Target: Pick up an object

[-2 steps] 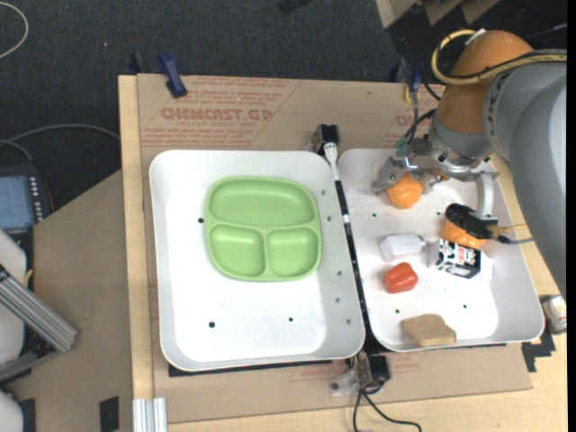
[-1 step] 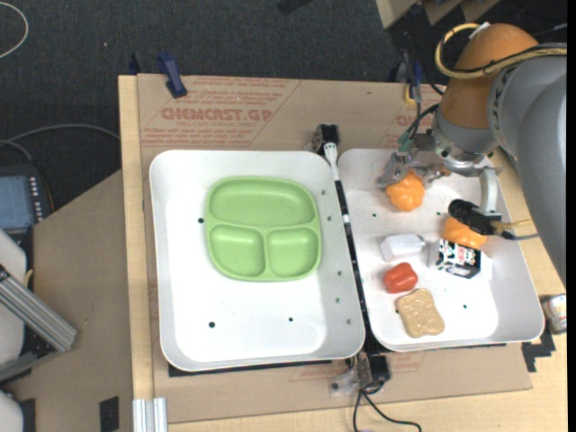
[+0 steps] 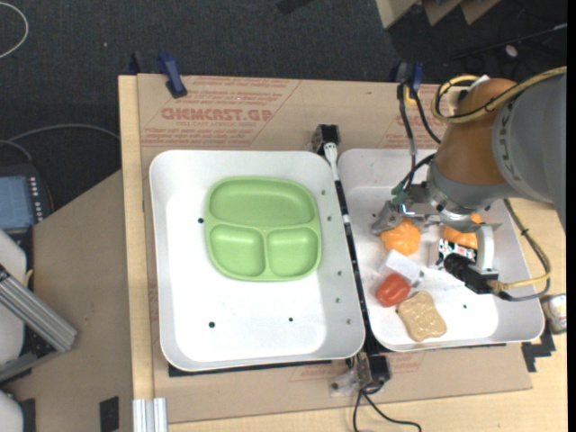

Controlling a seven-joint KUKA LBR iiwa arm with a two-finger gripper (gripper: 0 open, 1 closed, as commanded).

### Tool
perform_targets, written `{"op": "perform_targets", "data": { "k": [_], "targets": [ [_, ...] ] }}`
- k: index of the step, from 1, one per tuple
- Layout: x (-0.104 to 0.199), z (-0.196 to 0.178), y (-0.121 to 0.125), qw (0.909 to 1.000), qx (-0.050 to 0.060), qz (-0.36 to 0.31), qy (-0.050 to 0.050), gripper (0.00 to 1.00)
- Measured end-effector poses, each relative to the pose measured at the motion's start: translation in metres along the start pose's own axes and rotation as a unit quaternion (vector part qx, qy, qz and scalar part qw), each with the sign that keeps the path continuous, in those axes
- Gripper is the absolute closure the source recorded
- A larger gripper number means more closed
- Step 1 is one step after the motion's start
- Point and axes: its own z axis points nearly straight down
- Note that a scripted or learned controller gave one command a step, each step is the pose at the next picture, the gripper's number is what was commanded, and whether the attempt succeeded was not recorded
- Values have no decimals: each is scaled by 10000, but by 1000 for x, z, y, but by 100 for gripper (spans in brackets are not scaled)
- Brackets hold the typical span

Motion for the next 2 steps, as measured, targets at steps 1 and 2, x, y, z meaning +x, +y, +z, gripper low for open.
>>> {"op": "perform_targets", "data": {
  "k": [1, 2],
  "targets": [
    [5, 0, -9, 10000, -15, -4, -6, 100],
    [6, -11, -8, 10000, -32, -2, -6, 100]
  ]
}}
